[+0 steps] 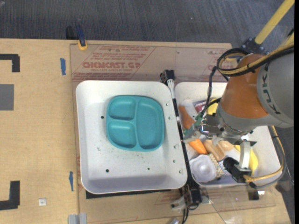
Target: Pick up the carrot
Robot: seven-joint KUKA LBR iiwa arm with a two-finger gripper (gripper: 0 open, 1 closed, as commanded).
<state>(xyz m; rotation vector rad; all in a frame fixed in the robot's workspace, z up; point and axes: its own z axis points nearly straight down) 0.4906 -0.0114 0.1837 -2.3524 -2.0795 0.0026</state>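
Item: carrot (198,146), small and orange, lying on its side in the right bin (275,139) near that bin's left wall, crowded among other play-food pieces: a second orange piece (186,116) above it, tan pieces (218,148) just beside it on the right, a clear cup (203,168) just below, a yellow item (252,158) further right. Handling, judged: light, stiff, smooth-skinned and tapered, so liable to slip out along its length; best taken across the thicker middle, with fingers set crosswise to its long axis, clear of the neighbours. Arm: grey with orange band, reaching in from the right and hanging over the right bin, wrist low above the clutter. End effector (216,133): just right of and above the carrot, largely hidden beneath the wrist; whether spread or pressed together cannot be told. Left bin (88,139): holds a teal divided plate (136,122). Both bins rest on the desk (32,125).
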